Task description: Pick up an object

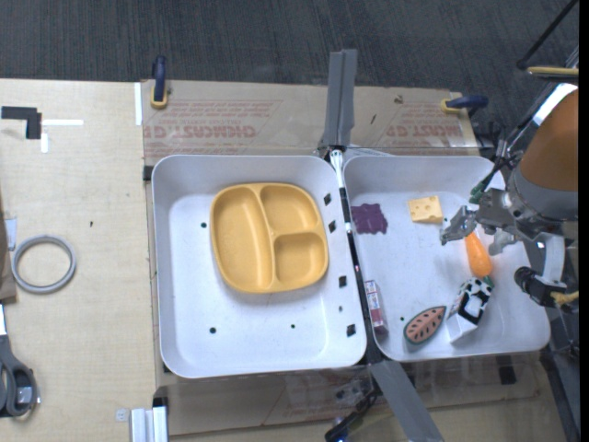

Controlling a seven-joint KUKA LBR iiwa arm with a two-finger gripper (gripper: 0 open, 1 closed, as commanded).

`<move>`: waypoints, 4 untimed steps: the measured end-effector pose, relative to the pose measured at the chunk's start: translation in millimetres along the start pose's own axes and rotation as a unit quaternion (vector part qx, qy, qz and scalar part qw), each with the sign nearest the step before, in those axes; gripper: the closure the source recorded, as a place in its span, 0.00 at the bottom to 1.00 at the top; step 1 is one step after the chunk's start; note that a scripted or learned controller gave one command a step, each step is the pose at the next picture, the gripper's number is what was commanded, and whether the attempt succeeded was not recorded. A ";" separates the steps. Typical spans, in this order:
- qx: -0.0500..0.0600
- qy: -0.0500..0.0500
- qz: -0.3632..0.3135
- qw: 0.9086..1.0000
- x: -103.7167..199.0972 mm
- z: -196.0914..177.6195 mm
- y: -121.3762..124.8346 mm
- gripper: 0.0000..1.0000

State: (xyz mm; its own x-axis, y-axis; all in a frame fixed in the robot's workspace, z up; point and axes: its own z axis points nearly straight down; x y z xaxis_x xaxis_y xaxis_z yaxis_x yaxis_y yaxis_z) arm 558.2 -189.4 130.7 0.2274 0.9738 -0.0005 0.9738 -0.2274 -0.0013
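Metal end effector (476, 231) fingers spread apart above a smooth, tapered orange carrot (478, 255).

At the right edge of the frame, the arm (552, 159) shows a rounded orange band above a grey wrist. Black cables run along its upper side. The gripper (479, 226) is grey metal with angular, pale fingers.

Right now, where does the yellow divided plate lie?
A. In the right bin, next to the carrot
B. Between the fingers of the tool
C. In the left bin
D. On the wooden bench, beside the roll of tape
C: the yellow divided plate lies flat inside the left bin, alone there, while the carrot is in the right bin.
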 end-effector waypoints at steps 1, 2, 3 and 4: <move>0.002 0.003 -0.043 0.999 -19.5 40.2 7.2 0.00; -0.001 0.000 -0.077 0.997 22.5 16.2 5.4 0.00; 0.000 0.000 -0.110 0.994 44.5 -45.8 -18.3 0.00; 0.000 0.000 -0.102 0.995 -7.1 39.2 8.7 0.00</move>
State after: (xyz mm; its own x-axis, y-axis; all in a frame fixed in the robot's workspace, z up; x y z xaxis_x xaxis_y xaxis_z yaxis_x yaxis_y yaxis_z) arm 565.0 -198.3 91.5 0.0248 0.9997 -0.0007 0.9997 -0.0248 -0.0011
